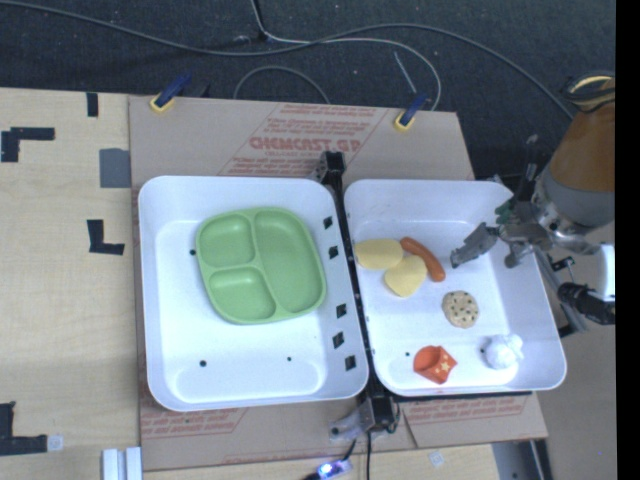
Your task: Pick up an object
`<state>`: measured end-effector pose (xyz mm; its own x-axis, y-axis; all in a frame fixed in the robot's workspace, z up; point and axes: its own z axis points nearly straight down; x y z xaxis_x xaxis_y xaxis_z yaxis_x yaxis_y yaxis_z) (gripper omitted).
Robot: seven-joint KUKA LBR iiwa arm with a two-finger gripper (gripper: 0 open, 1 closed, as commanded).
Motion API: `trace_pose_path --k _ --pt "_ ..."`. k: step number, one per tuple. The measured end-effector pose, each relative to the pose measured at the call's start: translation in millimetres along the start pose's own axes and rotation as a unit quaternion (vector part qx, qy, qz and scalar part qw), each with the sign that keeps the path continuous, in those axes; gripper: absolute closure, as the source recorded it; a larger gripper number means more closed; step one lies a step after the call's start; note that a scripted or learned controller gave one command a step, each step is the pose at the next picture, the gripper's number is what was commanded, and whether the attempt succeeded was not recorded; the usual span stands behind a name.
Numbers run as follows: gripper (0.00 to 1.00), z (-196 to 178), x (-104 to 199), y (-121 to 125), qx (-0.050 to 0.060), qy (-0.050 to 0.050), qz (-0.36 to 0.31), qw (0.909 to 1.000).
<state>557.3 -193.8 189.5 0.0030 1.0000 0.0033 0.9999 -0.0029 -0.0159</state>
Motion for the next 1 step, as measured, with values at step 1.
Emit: trace_pose_path --k 1 --pt "0.0 -6.8 0.5 2.8 -0.006 -0.001 -0.002 1.0"
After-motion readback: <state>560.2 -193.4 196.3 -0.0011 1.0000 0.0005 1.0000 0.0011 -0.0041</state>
